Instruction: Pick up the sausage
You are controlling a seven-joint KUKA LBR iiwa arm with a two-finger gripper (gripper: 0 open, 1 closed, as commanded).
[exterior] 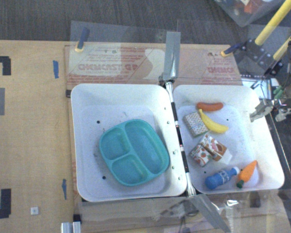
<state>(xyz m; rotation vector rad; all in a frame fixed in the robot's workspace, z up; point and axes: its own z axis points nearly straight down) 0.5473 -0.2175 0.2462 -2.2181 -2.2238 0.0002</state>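
Camera view: two white bins side by side on the bench. Left bin (82,106) holds a teal three-compartment plate (134,152), lying flat, nothing on it. Right bin (274,174) holds all the small stuff. Sausage (209,107), orange-red, lies near the bin's far wall, roughly level left to right, apart from the wall. Just beside it on the near side is a yellow banana (212,122); its upper tip comes close to the sausage's left end, can't tell if they touch. A small patterned packet (196,123) sits against the banana's left side. Further toward the camera: a red-and-white carton (208,150), a blue bottle with white cap (221,177), a carrot (248,172) in the near right corner.

Gripper (265,109) sits at the right bin's right rim, well apart from the sausage, holding nothing. It's small and cluttered against the rig there, so whether it's wide or narrow I cannot tell.

Task looks not started: sausage untouched on the bin floor, arm off to the side.

Risks, judged from the layout: banana is so near that a finger coming down on the near side could land on it, or the grasp could take both. Sausage is round and smooth, so an off-centre pinch could roll or squirt it toward the far wall. Closing along its length instead of across would likely miss.
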